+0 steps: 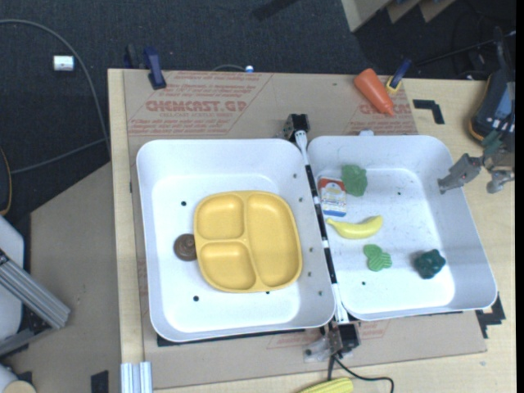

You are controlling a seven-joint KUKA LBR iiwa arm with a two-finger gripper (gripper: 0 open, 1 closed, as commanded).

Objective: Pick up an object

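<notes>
Brown disc (185, 247) half under yellow tray (247, 241)

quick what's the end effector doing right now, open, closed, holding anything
End effector: open, holding nothing, at the right rim of the right bin.

Right bin (458, 219) contents: a yellow banana (355, 228) lying flat, roughly crosswise, near the left wall. Just beyond it, a small red-and-white carton (332, 196), with a light green leafy piece (354, 178) touching its right side. Nearer, a second bright green piece (377, 258) sits just below the banana. A dark green lump (429, 263) lies apart, to the right.
</notes>
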